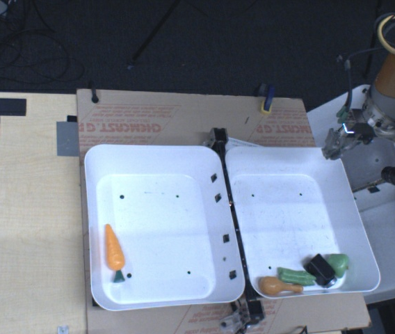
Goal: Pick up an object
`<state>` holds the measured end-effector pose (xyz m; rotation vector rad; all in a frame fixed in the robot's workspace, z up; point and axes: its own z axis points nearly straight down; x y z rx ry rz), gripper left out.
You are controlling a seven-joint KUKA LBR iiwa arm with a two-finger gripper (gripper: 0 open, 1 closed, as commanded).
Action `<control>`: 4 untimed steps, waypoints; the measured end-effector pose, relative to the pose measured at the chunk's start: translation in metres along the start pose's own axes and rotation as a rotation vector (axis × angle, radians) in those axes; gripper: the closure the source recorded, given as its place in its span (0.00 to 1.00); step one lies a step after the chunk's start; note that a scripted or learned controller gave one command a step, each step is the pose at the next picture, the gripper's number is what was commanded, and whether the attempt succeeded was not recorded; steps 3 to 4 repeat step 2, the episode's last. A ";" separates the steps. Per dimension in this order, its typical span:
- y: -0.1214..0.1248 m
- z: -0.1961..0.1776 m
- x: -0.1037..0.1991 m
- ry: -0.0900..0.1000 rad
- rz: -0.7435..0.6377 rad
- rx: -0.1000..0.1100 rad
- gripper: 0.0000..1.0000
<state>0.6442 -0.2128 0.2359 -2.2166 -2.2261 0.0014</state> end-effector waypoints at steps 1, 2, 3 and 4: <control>0.000 -0.004 0.000 0.000 0.000 0.000 1.00; 0.000 0.005 0.000 0.000 -0.001 0.002 1.00; 0.000 0.005 0.000 0.000 -0.001 0.002 1.00; 0.000 0.005 0.000 0.000 -0.001 0.002 1.00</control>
